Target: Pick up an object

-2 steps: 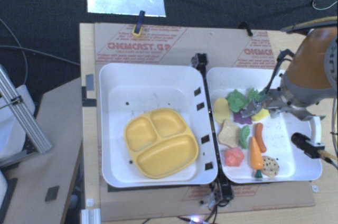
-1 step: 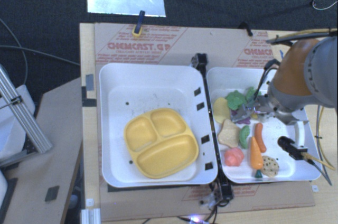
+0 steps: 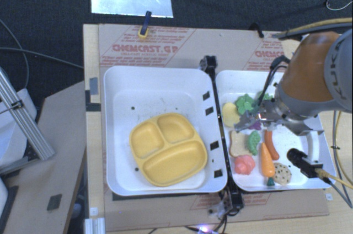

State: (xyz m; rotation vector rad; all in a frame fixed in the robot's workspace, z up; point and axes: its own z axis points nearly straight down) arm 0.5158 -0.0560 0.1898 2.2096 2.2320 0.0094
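Across the left bin point(image 3: 118, 117) lies a yellow divided tray point(image 3: 168, 148); rightward, toy foods crowd the right bin point(image 3: 325, 164). The carrot point(image 3: 267, 160), seemingly light and rigid, suits a mid-body pinch. The gripper point(image 3: 255, 118) hovers nearby, grip unreadable.

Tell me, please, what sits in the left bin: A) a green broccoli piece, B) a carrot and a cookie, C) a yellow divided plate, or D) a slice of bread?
C: the yellow divided plate with three compartments lies in the left bin, while the carrot, cookie, broccoli and bread slice all lie in the right bin.
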